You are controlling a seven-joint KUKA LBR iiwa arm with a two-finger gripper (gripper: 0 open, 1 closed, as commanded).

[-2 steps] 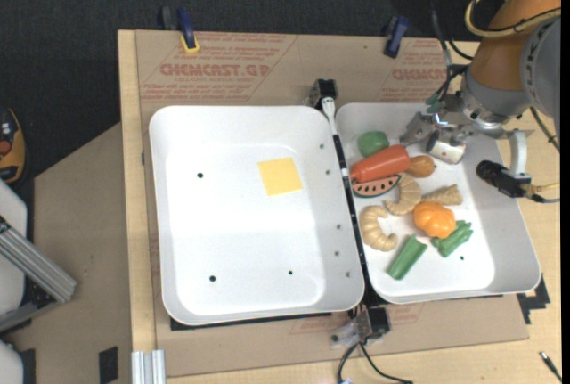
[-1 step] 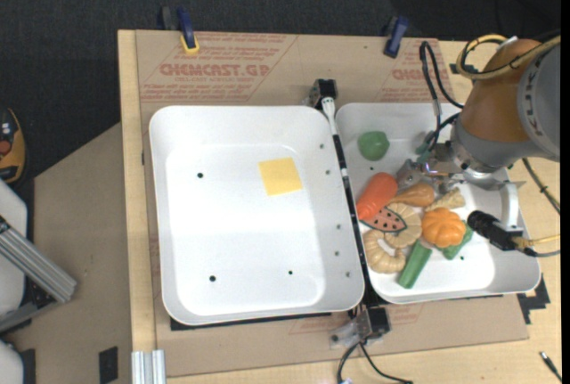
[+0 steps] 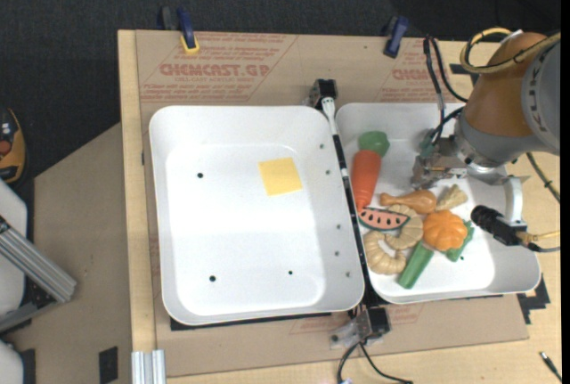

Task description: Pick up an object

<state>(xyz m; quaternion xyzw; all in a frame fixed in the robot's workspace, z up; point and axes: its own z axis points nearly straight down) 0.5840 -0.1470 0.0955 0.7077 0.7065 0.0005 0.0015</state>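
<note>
The hand (image 3: 436, 161) was parked low in the right bin (image 3: 508, 277), just above the toy food pile (image 3: 410, 226); its grip state couldn't be made out. Stuff was packed so tight that a neighbour could easily get nudged.

I see a sticky note (image 3: 280, 176) in the left bin (image 3: 178, 222); toy foods (image 3: 401, 226) crowd the right bin's (image 3: 499, 271) left half

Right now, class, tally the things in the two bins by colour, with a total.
Yellow: 1, the yellow square
Orange: 2, carrot, orange pepper
Green: 1, green stick
Red: 1, watermelon slice
Tan: 3 at least, tan pieces
Total: 8
</note>
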